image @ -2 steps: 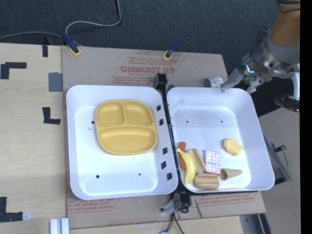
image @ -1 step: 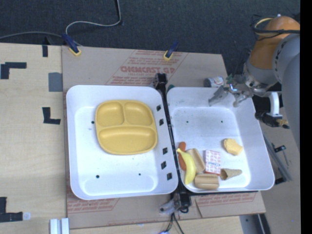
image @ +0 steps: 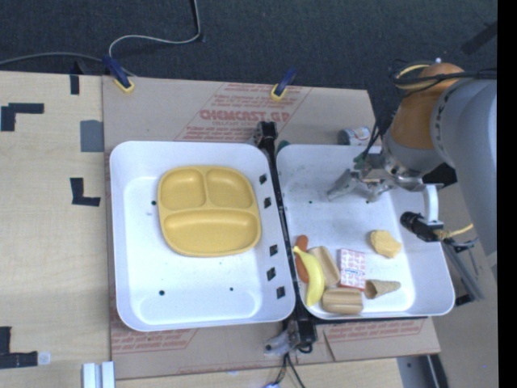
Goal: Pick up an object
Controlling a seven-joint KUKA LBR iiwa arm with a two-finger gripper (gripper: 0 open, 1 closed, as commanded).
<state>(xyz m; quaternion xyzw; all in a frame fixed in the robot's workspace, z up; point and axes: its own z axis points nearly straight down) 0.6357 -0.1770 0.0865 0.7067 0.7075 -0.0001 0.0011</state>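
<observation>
Lettering on the cardboard sheet [image: 234,111] under both bins reads "CHEMCAST" in red, upside-run along the top edge; smaller print is illegible. Left bin [image: 129,241] holds a yellow divided plate [image: 208,211]. Right bin [image: 420,297] holds the pickable items, all clustered at its near edge: banana [image: 312,275], hot dog bun [image: 342,301], pink-patterned packet [image: 351,267], ice cream cone [image: 382,288], yellow lump [image: 385,243] slightly apart. Gripper [image: 343,187] hangs over the bin's far half, fingers spread, nothing between them, well apart from the cluster. Yellow clamps [image: 121,78] pin the cardboard.
</observation>
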